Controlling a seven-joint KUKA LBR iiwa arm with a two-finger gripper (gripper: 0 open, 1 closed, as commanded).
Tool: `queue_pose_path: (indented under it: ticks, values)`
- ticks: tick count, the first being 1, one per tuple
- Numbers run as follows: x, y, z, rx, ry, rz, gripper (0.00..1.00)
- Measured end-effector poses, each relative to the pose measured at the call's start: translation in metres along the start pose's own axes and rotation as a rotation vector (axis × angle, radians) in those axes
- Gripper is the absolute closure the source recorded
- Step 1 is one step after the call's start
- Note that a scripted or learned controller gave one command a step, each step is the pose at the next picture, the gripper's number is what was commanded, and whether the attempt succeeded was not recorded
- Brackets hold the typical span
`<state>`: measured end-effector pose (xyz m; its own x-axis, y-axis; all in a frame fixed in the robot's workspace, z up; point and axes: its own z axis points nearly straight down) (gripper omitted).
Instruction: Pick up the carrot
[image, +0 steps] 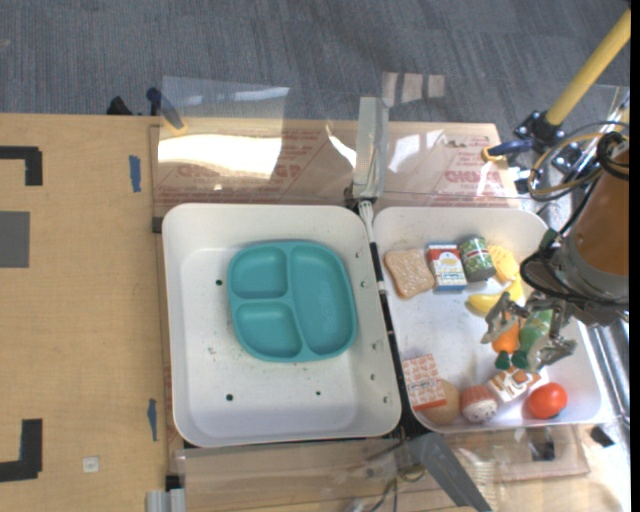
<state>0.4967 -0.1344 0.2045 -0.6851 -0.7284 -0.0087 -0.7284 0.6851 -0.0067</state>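
gripping the carrot (507, 343), narrowly parted jaws, right bin (590, 385)

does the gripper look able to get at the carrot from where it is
Probably yes. The gripper hangs right over the carrot in the right bin, nothing lying on top of it, though a banana and other toys crowd close.

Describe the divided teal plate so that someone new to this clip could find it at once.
Start from the two white bins side by side and take the left bin. The teal plate lies flat near the middle of its floor, a rounded rectangle split into three compartments. It is the sole object in that bin, whereas the toy food, such as the red tomato, is crowded into the right bin.
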Motion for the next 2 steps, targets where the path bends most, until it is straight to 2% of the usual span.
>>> queue_pose_path:
  ticks: [1,2]
  values:
    - [-0.003,-0.001,-0.010,0.005,-0.006,0.001,1.00]
    - [-0.002,0.000,0.084,0.029,-0.013,-0.159,1.00]
